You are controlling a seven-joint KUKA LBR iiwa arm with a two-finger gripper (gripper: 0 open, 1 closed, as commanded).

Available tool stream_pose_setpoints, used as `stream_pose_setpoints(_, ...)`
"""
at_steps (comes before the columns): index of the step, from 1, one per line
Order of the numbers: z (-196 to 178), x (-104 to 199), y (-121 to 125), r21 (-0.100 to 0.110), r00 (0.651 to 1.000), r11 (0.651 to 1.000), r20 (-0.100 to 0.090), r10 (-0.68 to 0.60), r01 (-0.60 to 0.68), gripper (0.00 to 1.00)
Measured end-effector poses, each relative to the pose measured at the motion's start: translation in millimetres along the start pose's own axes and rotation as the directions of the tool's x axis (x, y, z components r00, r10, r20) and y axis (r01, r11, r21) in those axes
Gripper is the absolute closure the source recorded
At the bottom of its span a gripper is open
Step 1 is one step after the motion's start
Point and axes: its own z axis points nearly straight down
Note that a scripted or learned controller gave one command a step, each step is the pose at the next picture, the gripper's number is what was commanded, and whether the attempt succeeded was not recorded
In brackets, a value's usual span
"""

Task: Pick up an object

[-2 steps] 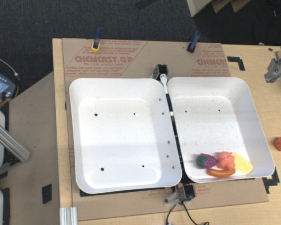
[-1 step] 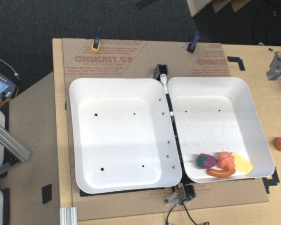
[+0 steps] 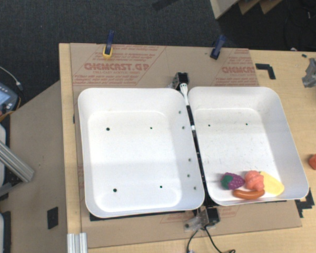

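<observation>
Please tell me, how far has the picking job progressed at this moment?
Nothing looks done yet. The toy items, a purple piece, an orange-red piece, a yellow piece and a red sausage-shaped piece, all lie together in the near corner of the right bin. Nothing is in hand. The whole pick is left: reaching in, closing on one piece and lifting it.

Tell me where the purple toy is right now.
The purple toy lies in the right bin, near its front edge, left of the orange-red toy and above the sausage-shaped piece.
</observation>
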Motion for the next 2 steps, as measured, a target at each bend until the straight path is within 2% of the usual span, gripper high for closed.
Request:
stream_pose_setpoints(1,-27,26,0,0.010,1.000,1.000,-0.009,0.001,0.000,1.00)
stream_pose_setpoints(2,49,46,10,0.019,1.000,1.000,-0.012,0.002,-0.002,1.00)
